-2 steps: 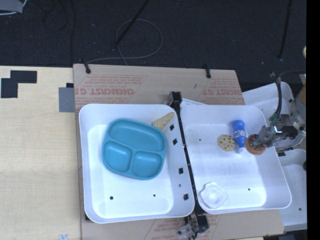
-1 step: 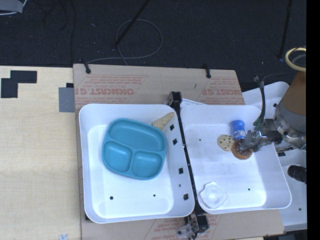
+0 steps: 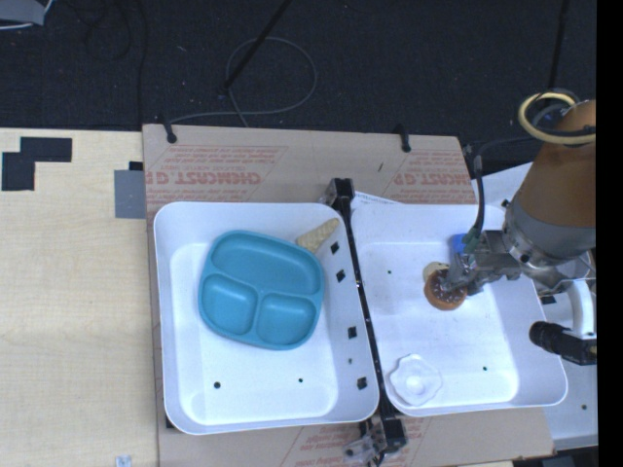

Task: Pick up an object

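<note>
A small round brown object (image 3: 444, 292), like a cookie or donut, lies in the right bin (image 3: 389, 251) toward its middle right. My gripper (image 3: 458, 277) is down right at it, its metal tip touching or overlapping the object's upper right edge. A translucent white lid-like piece (image 3: 413, 380) rests at the right bin's front left corner. In the left bin (image 3: 185, 358) a blue divided plate (image 3: 261, 289) lies flat, with a tan wedge-shaped piece (image 3: 317, 234) just beyond its far right edge.
A black divider strip (image 3: 352, 300) runs between the two bins. The grey and orange arm (image 3: 555, 193) reaches in over the right bin's right rim. Cardboard (image 3: 292, 168) lies under and behind both bins.
</note>
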You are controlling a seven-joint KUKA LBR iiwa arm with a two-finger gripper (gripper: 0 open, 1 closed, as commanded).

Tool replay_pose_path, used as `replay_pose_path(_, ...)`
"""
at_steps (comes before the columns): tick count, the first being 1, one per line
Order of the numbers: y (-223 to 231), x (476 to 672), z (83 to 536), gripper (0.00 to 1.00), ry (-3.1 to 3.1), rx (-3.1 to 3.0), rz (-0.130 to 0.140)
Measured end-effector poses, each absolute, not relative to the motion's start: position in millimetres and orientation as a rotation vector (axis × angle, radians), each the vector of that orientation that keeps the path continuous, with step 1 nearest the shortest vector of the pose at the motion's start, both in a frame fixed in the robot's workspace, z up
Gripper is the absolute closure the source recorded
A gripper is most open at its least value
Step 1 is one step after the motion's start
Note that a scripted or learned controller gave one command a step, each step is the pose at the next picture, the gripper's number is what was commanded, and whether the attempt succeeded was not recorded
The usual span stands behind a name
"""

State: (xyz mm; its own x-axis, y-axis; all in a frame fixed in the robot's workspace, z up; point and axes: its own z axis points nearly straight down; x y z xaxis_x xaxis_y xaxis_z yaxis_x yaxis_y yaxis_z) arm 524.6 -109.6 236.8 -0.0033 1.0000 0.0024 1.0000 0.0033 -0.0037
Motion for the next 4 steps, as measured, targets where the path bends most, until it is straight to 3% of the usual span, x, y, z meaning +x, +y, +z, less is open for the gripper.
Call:
replay_pose_path(2,2,509.9,234,1.00,-2.224,-2.213,0.002)
replay_pose_path(4,98,514.5,241,1.00,-2.224,-2.214,0.003)
